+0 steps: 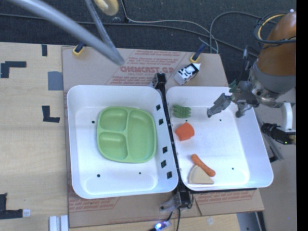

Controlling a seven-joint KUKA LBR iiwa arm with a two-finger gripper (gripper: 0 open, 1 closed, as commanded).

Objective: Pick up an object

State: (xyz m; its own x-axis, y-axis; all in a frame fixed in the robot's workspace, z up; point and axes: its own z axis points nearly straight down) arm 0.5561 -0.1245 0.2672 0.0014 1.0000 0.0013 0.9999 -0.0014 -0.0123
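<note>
The right bin (250, 143) holds a green leafy piece (181, 111), an orange-red chunk (184, 131), an orange carrot (203, 164) and a beige wedge (199, 177). My gripper (225, 111) hangs over the bin's upper right part, to the right of the green piece and apart from it. Its two fingers are spread open with nothing between them. The carrot leans on the wedge near the bin's front.
The left bin (77, 143) carries a green divided plate (127, 134). A black divider (166, 134) runs between the bins. A small black-and-white object (186, 72) lies on the cardboard behind the bins. Cables trail at the back and right.
</note>
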